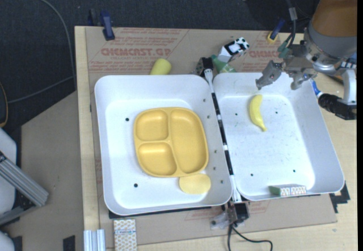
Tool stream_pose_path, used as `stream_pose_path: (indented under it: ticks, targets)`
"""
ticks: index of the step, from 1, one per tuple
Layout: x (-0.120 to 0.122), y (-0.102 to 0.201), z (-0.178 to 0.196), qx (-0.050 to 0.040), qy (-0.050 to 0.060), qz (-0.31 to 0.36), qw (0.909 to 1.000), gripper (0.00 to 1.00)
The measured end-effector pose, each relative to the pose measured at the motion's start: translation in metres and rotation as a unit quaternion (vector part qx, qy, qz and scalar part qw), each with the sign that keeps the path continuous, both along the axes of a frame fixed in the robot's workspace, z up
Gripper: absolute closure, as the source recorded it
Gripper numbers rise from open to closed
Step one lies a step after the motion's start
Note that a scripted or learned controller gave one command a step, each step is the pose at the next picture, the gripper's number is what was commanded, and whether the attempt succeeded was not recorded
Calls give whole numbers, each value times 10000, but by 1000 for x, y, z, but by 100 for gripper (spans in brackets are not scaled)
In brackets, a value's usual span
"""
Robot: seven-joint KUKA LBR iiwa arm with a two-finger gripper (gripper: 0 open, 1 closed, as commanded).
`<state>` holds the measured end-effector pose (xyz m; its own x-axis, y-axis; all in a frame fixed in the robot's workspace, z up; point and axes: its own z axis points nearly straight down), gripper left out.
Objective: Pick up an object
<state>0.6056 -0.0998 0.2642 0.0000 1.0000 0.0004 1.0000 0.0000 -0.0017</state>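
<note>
1. While your end effector (285, 76) hovers spread and empty over the right bin's (317, 153) far rim, nothing is picked.
2. You have the banana (256, 112) lying just below it, ungrasped; descent, closing and lifting remain.

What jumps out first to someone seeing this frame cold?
Probably the yellow divided plate in the middle of the left bin, with a pale yellow disc lying at its lower right edge. Next, the banana lying alone in the upper part of the right bin. The claw hangs open above that bin's far rim, up and to the right of the banana, holding nothing.
</note>
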Motion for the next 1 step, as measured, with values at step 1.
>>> stream_pose_path:
  ticks: [1]
  targets:
    - [50, -25, -91, -4, -5, -2, 10000, 0]
